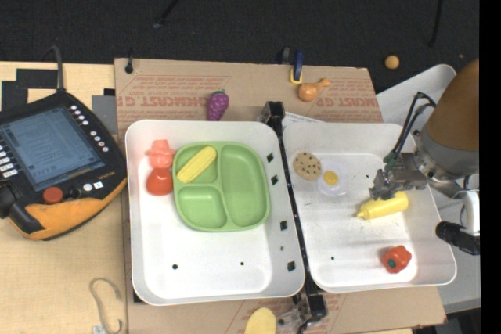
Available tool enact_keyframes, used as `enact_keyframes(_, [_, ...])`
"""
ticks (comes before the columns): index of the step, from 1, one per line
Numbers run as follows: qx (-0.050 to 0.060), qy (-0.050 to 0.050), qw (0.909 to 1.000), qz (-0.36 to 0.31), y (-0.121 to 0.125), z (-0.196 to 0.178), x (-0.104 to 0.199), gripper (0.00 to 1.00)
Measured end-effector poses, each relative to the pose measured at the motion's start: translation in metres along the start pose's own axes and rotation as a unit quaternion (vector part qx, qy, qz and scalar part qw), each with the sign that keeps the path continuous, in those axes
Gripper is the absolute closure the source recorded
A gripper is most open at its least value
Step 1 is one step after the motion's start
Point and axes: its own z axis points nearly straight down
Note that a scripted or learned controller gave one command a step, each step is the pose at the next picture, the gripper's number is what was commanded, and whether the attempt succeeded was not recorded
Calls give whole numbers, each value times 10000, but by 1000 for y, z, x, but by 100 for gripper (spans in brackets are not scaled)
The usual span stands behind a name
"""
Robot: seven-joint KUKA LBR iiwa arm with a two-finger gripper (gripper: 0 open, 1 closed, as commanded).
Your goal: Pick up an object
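The right bin [423,278] holds a yellow squeeze bottle [383,206] lying on its side, a red pepper [397,259] near the front right, a chocolate-chip cookie [307,165] and a small yellow round piece [331,179]. My gripper [387,184] is low over the right bin, just above and to the left of the bottle's upper end. Whether it touches the bottle cannot be told. The grey arm with its orange band [458,117] reaches in from the right.
The left bin [203,270] holds a green divided plate [235,195] with a corn cob [195,163] and a red-and-pink toy [160,168]. Purple grapes [218,104] and an orange gourd [311,89] lie on the cardboard behind. A teach pendant [55,160] sits far left.
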Motion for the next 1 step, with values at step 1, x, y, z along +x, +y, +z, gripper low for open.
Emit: enact_keyframes(1, [-1,0,10000,0,1,-48,-1,100])
